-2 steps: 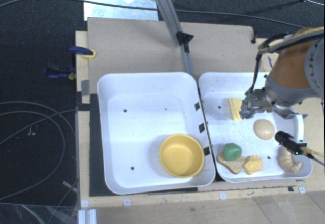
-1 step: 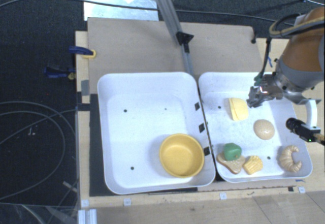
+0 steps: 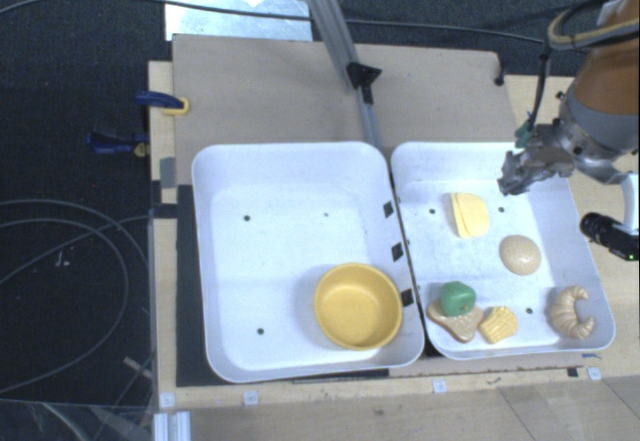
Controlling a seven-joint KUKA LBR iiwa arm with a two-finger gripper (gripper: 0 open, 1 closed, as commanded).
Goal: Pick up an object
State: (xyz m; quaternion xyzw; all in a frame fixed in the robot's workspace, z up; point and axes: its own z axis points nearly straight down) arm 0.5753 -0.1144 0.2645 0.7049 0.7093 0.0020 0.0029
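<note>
The tool (image 3: 518, 172) hangs over the upper right part of the right bin (image 3: 418, 229); whether it is open or closed I cannot tell, and nothing shows gripped in it. Taking the pale yellow ridged block (image 3: 469, 214) as landmark: the tool is up and to the right of it, apart from it. A beige round bun (image 3: 520, 254) lies just below and to its right. A croissant (image 3: 571, 312) sits farther that way, by the bin's lower right corner. Below the block lie a green piece on a tan slice (image 3: 456, 308) and a small yellow ridged piece (image 3: 498, 324), touching. To its lower left, in the left bin (image 3: 240, 179), stands a yellow bowl (image 3: 357, 305).
</note>
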